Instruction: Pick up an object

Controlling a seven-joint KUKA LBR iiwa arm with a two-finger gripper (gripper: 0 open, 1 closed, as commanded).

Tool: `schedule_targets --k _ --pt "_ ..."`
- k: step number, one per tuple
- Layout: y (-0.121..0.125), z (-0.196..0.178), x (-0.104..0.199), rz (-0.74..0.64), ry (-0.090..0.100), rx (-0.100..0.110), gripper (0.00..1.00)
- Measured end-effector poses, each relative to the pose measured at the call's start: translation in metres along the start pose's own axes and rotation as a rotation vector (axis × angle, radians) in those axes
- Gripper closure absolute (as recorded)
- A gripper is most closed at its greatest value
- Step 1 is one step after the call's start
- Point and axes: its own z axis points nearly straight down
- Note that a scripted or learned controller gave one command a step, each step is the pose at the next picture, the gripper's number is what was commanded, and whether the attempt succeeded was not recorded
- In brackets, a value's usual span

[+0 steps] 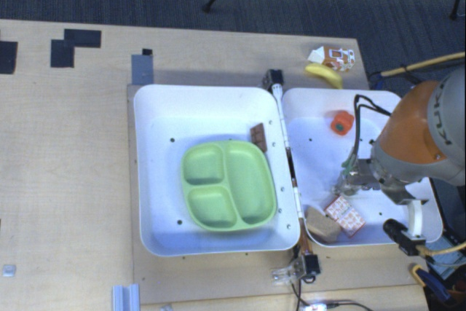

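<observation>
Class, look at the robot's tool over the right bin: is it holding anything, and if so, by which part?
Cannot be told: the tool hangs just above the checkered packet in the right bin, its grasp unclear.

In the right bin, the gripper hangs just above a checkered packet. A tan lump lies beside the packet; an orange toy sits farther back.

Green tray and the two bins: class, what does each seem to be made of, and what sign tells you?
Green tray: probably moulded plastic, smooth with a soft sheen; uniform pale green, with rounded walls between its three sections. Left bin and right bin: likely thin formed plastic, white, slightly glossy; rounded corners and soft reflections suggest this, though coated metal cannot be ruled out.
</observation>
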Motion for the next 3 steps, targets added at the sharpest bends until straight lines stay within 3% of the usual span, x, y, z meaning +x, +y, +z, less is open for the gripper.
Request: schedule_targets --k 1,2,3 --pt "-0.002 -0.026 0.015 -0.001 -0.004 0.0 1.0" --pt "-0.016 -0.001 0.008 0.0 -0.004 -0.007 1.0" --pt "-0.018 -0.098 0.059 -0.001 -0.003 -0.001 1.0"
